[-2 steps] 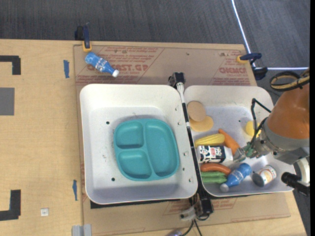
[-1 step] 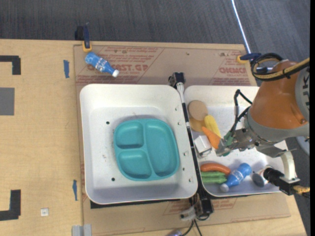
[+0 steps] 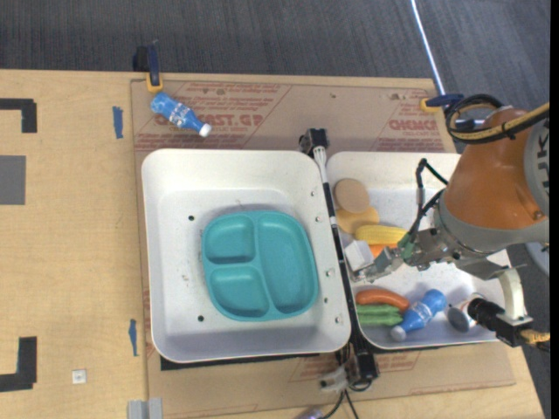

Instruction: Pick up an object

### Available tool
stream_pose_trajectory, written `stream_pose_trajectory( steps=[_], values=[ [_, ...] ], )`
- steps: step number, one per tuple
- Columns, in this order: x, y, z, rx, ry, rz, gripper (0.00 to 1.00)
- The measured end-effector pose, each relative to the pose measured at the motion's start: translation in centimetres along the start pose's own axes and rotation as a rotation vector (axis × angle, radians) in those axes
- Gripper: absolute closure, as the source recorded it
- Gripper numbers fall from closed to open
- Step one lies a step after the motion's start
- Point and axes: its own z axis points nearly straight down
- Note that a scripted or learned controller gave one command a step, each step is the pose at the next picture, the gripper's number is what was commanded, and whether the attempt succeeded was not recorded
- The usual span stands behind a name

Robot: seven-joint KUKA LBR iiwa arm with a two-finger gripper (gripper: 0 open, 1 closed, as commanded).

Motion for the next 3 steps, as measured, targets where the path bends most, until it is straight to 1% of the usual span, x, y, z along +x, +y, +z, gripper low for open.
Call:
stream_pose_trajectory(
  steps=[1, 2, 3],
  values=[
    [-1.9, 4.5, 0.0, -0.001, -0.001, 0.117, 0.0],
    [-5.5, 3.6, 5.5, 0.002, 0.001, -0.159, 0.0],
    [-5.9, 5.1, 9.9, -0.001, 0.0, -0.253, 0.0]
  ],
)
